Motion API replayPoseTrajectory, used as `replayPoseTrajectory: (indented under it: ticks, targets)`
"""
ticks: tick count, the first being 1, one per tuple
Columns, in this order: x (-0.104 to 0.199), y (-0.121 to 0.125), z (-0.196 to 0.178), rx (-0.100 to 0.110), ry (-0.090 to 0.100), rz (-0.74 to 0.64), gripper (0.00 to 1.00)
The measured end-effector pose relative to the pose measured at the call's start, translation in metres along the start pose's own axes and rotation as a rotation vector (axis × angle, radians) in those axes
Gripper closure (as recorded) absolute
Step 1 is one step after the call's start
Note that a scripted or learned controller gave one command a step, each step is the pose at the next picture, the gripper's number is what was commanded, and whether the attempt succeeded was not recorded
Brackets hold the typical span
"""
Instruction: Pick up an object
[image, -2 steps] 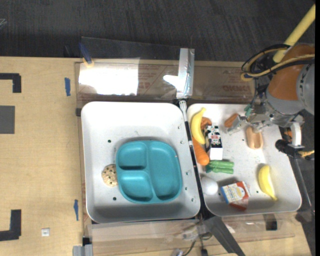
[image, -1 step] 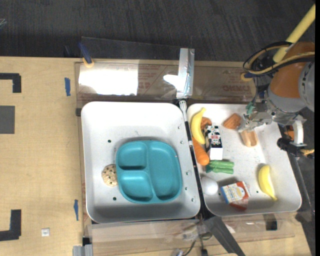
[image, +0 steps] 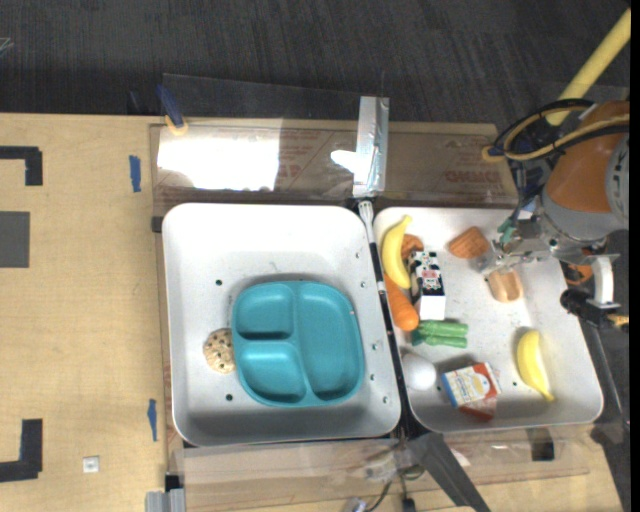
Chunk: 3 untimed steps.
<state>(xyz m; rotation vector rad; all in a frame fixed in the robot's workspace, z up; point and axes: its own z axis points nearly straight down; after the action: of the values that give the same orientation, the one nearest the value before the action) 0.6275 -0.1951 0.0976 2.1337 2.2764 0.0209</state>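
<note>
**Bench and bins**

From my screen I see a wooden bench (image: 75, 330) with black corner marks (image: 28, 165) and blue tape (image: 134, 172). Two white bins, left (image: 190, 250) and right (image: 585, 400), touch side by side.

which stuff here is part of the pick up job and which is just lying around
Part of the job:
- tool, above the right bin
- tan block just under it
- orange piece beside it

Just lying about:
- two bananas
- carrot
- green stick
- small carton
- teal tray and cookie in the left bin
</note>
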Motion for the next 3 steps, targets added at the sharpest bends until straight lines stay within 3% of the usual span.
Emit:
replayPoseTrajectory:
  ticks: [1, 2, 3]
  targets:
    - [0.003, -0.001, 0.003, 0.007, 0.005, -0.003, 0.00]
    - [0.001, 0.002, -0.010, -0.002, -0.004, -0.004, 1.00]
    - [0.001, 0.001, -0.009, 0.000, -0.003, -0.003, 0.00]
